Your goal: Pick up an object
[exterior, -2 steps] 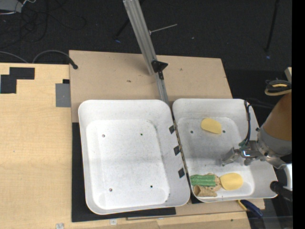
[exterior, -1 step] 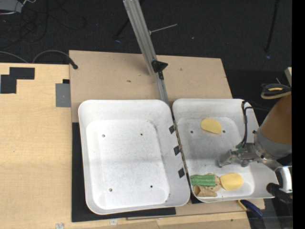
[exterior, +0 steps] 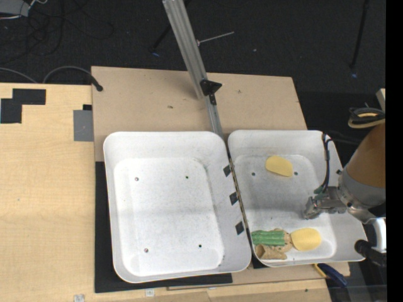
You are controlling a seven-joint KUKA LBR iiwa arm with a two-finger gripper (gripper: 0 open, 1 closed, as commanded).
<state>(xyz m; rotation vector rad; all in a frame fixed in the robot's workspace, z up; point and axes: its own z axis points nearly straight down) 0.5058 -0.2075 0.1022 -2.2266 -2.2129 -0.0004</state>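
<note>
Objects for picking all lie in the right-hand shallow white bin, and as far as we can judge none has been lifted yet, so the whole pick is left to do. Going from the left, we see the left-hand shallow white bin, whose floor shows just a few small dark dots. Past the divide where the two bins meet, a green ridged plastic piece lies near the front wall of the right bin, with a small tan lumpy item touching it just in front. Beside these to the right sits a pale yellow rounded object, close to the green piece. A second yellow rounded piece lies apart, nearer the back of the same bin. Further right, the two-finger gripper hangs low over the bin floor, above the front cluster, with nothing visibly between its fingers; we cannot tell whether they are spread or closed. The grey arm with its orange band reaches in from the right edge.
</note>
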